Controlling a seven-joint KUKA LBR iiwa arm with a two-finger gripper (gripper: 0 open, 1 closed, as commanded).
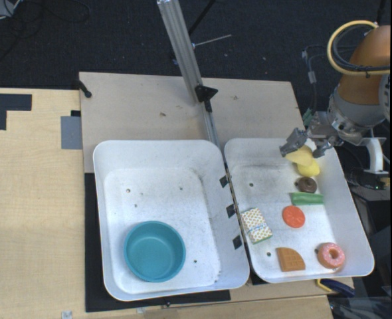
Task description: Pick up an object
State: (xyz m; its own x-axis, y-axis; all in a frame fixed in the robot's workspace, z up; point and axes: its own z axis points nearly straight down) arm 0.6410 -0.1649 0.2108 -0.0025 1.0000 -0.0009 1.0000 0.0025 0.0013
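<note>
My gripper (309,143) hovers over the far part of the right bin (266,161), and its two grey fingers are spread wide, so it is open. A yellow banana-like toy (305,160) lies right under and between the fingertips, and I cannot tell if they touch it. Just nearer the camera sit a small brown round piece (307,185), a green stick (306,198) and a red-orange disc (294,216).
A patterned little box (256,224), an orange toast-shaped piece (290,259) and a pink donut (330,255) lie in the right bin's near half. A teal bowl (155,250) stands in the left bin (116,171). A metal rail (183,45) slants up behind the bins.
</note>
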